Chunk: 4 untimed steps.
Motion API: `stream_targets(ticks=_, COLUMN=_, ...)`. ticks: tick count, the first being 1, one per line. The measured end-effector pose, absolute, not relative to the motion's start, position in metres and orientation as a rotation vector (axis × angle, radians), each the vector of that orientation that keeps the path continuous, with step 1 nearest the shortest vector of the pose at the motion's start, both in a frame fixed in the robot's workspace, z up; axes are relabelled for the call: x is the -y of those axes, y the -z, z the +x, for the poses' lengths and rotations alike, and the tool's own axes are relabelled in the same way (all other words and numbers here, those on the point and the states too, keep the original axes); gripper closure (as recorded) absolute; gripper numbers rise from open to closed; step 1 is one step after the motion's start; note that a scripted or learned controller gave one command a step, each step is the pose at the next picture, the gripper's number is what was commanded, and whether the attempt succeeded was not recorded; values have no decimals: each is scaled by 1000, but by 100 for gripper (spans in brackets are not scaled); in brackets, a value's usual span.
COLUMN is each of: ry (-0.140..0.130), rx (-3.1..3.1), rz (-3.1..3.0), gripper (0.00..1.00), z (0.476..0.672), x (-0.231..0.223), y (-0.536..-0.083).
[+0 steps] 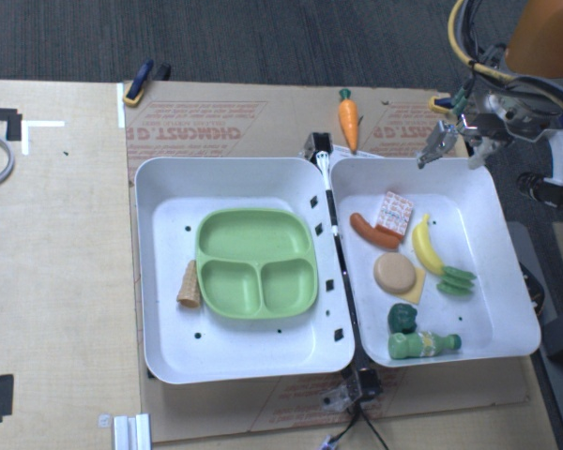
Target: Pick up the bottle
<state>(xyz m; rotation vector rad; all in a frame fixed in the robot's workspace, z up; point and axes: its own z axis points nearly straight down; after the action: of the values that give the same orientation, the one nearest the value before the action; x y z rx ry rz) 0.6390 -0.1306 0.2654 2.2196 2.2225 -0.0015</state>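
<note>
lying on its side in the right bin (507, 251), the green bottle (424, 345); jaws' spacing unclear

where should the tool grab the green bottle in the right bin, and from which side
Grip the green bottle across its body, coming straight down from above. It lies flat on its side along the right bin's near wall, with broccoli close behind its left end, so favour the label end.

A robotics lab: two white bins (235, 181) clamped on a cardboard-covered surface (56, 251), toy food (347, 118), yellow cables (464, 17) upper right.
</note>
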Motion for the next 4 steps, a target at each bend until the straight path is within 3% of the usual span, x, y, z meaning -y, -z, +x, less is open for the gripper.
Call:
stream_targets(ticks=1, ry=2, rx=-2223, rz=2215, gripper=100, z=640, x=131, y=-275)
stream_targets(ticks=2, ry=2, rx=-2120, rz=2319, gripper=100, z=554, x=151, y=-258)
stream_targets(ticks=3, ry=2, rx=-2019, rz=2407, gripper=100, z=506, x=70, y=-223)
stream_targets(ticks=4, ry=4, rx=-1959, rz=2458, gripper=100, z=483, x=-19, y=-198)
